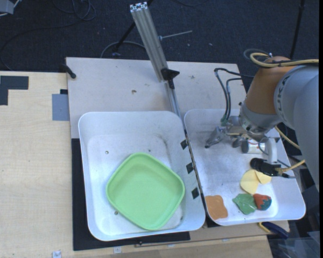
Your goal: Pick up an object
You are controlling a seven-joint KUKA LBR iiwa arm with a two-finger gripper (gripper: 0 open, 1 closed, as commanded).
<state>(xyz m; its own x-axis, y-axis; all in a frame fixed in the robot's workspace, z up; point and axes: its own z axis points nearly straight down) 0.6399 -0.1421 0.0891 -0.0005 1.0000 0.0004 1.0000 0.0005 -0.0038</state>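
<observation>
Nearest us in the right bin [290, 211] lie an orange piece [216, 206], a green piece [244, 203] touching a red piece [262, 201], and behind them a yellow piece [252, 181]. The left bin [91, 144] holds a green plate [145, 191]. Farther back, our gripper [226, 136] sits low over bare floor in the right bin, well apart from every piece; we cannot tell how it is set. We judge it could close on nothing, or the clustered pieces could slide off.
</observation>
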